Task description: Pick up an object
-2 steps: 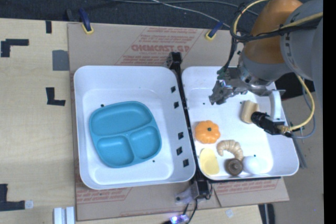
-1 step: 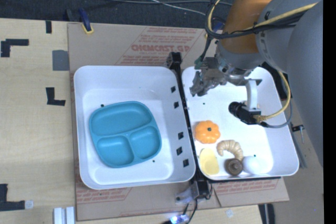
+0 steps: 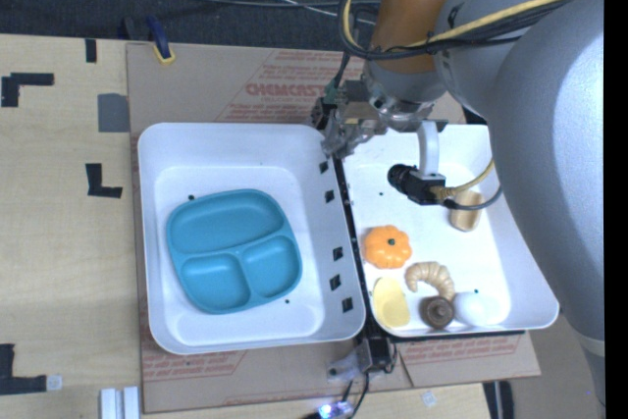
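one blue plate in left bin; pumpkin and croissant in right bin.

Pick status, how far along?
Done: nothing lifted yet; the small orange pumpkin and tan croissant lie in the right white bin. In hand: the gripper hovers over the bins' shared rim, at the far end. Left: descend on an object, grasp, lift.
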Tool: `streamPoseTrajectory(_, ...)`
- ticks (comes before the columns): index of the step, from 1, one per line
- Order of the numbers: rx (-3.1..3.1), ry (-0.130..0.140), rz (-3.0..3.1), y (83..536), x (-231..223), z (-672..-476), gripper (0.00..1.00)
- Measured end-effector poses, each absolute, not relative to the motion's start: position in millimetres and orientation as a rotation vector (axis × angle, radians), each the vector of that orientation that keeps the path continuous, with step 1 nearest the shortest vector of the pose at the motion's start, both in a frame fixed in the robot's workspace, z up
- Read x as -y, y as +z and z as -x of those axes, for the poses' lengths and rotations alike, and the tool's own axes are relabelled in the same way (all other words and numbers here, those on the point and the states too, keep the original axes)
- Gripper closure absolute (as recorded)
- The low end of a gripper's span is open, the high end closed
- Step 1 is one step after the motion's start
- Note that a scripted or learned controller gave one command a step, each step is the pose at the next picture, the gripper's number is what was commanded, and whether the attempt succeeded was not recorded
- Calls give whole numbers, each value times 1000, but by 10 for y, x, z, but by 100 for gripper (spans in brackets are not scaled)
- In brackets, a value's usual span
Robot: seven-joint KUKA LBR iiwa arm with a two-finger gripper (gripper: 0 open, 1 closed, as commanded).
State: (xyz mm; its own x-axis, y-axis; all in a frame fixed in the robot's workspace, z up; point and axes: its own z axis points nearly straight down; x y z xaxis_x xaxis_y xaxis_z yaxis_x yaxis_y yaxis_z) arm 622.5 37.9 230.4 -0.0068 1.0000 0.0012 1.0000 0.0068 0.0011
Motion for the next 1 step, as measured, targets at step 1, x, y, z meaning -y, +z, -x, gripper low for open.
streamPoseTrajectory(1,2227,0,2215,2189,-801,-6496,100)
